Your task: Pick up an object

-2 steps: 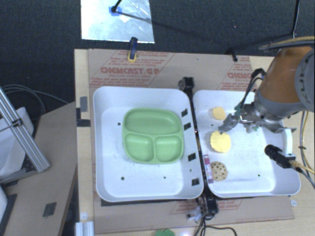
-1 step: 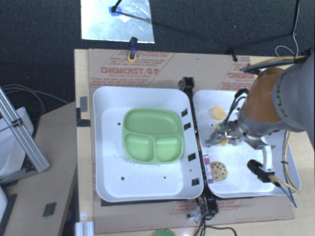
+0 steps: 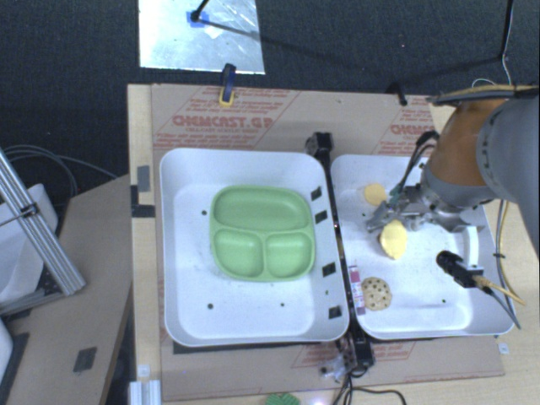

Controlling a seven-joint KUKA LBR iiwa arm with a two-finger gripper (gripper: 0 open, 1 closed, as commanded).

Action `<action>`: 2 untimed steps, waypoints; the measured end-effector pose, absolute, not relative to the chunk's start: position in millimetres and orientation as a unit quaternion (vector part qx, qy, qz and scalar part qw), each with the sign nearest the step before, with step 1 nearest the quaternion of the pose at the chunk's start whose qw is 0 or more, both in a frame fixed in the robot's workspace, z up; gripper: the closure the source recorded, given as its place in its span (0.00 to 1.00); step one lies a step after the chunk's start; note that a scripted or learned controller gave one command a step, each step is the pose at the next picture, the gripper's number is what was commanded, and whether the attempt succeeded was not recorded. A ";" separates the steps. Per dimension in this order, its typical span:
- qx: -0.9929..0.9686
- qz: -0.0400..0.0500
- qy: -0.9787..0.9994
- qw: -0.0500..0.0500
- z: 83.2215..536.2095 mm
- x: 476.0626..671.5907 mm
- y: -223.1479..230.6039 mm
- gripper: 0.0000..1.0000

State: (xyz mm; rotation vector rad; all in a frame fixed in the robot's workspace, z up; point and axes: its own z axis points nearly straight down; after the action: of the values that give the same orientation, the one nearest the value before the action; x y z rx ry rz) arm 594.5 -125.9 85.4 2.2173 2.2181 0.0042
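Metal claw, grip state unclear, touching smooth rounded yellow lemon-like piece in glossy white bin.

Dark carpet under a cardboard-topped bench.

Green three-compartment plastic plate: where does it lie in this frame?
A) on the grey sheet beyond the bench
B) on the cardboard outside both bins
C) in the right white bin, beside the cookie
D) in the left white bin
D: the green three-compartment plastic plate lies flat inside the left white bin; the round chocolate-chip cookie is in the right white bin.
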 end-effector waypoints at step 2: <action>0.707 0.002 0.707 0.001 95.5 593.8 -124.6 0.00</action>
State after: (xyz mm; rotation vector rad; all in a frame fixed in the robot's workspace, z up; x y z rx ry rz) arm 593.8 -124.6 95.5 2.2183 2.2205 0.0048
